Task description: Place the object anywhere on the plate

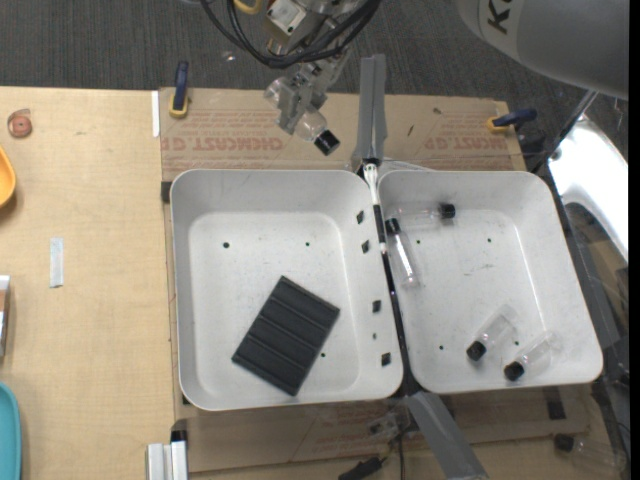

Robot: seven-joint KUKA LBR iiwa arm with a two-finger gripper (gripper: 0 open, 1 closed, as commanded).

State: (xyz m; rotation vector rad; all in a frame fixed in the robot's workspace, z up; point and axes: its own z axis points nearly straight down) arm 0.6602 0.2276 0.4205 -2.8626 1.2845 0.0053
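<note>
A pale wooden counter [90,218] is carrying two white bins side by side, with a brown cardboard sheet [450,128] lying under and behind them. Over that sheet, just beyond the far rim of the left bin [200,190], the jaws are clenching a clear vial [318,133], its black-capped end pointing down and to the right. The dark ribbed plate [287,334] is lying flat, at a slant, in the left bin. Four more capped vials [405,260] are lying in the right bin [545,196].

Chunky grey arm [560,18], black KU lettering, right of the metal claw [303,116]; black and yellow cables [228,26] loop above it.
</note>
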